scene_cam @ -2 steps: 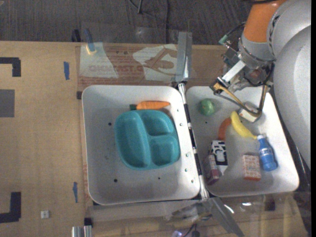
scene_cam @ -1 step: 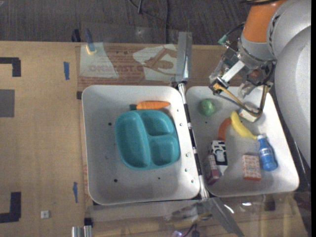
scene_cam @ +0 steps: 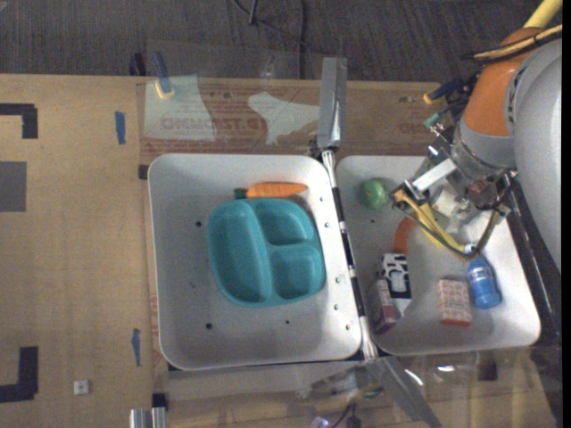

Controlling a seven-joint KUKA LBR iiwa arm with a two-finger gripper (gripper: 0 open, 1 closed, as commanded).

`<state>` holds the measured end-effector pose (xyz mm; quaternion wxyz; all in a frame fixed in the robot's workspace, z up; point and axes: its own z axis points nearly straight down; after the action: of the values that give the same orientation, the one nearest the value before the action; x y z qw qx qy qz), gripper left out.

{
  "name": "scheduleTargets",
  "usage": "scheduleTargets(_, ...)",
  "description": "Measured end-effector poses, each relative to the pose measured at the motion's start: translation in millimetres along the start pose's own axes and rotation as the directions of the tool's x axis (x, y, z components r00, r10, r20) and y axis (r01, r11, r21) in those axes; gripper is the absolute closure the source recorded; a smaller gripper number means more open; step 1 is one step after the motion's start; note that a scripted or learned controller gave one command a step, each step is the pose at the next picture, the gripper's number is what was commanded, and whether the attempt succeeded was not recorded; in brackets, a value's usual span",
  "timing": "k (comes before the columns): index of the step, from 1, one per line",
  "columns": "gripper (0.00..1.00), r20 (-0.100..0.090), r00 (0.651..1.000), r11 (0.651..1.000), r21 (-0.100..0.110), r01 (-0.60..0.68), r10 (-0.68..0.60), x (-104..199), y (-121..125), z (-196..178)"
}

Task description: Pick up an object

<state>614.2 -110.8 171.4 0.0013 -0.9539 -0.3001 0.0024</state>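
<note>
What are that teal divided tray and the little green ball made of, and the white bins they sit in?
The teal divided tray looks like moulded plastic: one even colour, rounded compartments, a soft sheen. The green ball is smooth and matte, perhaps plastic or rubber; it is too small to tell. The white bins seem to be hard plastic or painted metal, judging by their thin rounded rims and dull gloss.

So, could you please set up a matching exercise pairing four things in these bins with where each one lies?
Things:
1. teal divided plate
2. green ball
3. blue bottle
4. carrot

Places:
A. right bin, far left corner
B. left bin, just beyond the plate
C. left bin, middle
D. right bin, near right side

Pairs: 1-C, 2-A, 3-D, 4-B
</note>
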Motion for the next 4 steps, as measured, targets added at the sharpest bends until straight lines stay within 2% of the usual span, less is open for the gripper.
scheduleTargets(1,0.00,-0.005,0.999,0.999,-0.005,0.037,-0.037,29.4,28.9,-151.3)
scheduleTargets(2,0.00,-0.014,0.998,0.998,-0.013,0.062,-0.062,11.3,35.7,59.3)
scheduleTargets(3,0.00,-0.003,0.970,0.970,-0.007,0.243,-0.243,10.6,54.8,6.2)
scheduleTargets(4,0.00,-0.005,0.960,0.960,-0.008,0.281,-0.281,-18.5,46.0,84.4)
